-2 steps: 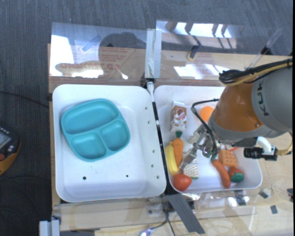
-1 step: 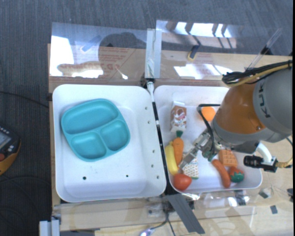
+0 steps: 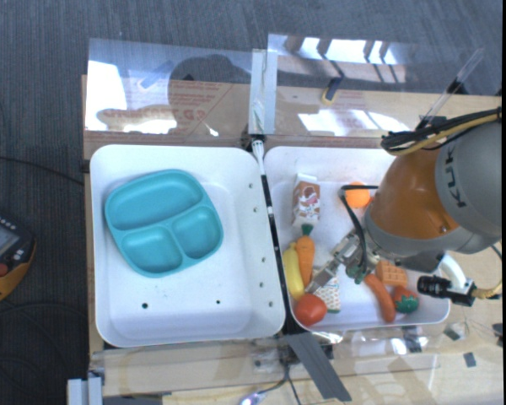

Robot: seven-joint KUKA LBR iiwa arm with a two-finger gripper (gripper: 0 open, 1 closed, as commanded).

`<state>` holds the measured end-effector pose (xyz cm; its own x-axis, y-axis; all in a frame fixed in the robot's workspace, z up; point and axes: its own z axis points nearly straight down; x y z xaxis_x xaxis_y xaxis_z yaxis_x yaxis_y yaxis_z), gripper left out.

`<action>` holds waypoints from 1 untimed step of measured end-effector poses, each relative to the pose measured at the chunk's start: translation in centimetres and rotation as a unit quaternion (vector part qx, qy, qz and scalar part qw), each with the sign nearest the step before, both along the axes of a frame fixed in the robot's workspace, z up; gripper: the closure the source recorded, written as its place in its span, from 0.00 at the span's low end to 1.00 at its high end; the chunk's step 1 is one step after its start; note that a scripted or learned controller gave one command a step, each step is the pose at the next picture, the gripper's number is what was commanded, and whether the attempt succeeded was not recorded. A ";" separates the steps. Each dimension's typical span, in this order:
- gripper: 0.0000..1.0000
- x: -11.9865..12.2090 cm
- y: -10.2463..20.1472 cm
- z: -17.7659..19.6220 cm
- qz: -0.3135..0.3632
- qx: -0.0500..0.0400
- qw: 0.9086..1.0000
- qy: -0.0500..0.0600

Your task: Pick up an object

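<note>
My gripper [image 3: 333, 270] hangs low over the right bin [image 3: 354, 155], under the orange band of the arm [image 3: 409, 201]. It is just right of a toy carrot [image 3: 304, 256] and a yellow banana [image 3: 293, 273]. A red tomato [image 3: 310, 310] and a small white packet [image 3: 331, 296] lie right below it. A milk carton [image 3: 306, 201] lies further back in the bin. Nothing can be seen held in the gripper.
An orange-red sausage [image 3: 380, 298], a waffle piece [image 3: 393, 273], a green-topped item [image 3: 407, 304] and an orange piece [image 3: 359, 197] also lie in the right bin. The left bin [image 3: 118, 310] holds a teal divided plate [image 3: 163, 222].
</note>
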<state>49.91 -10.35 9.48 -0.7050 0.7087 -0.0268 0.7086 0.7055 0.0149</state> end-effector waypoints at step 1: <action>0.00 -0.8 -0.1 -0.1 -0.107 0.004 0.994 0.002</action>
<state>49.11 -10.48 9.38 -0.5375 0.8431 -0.0170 0.8429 0.5378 0.0169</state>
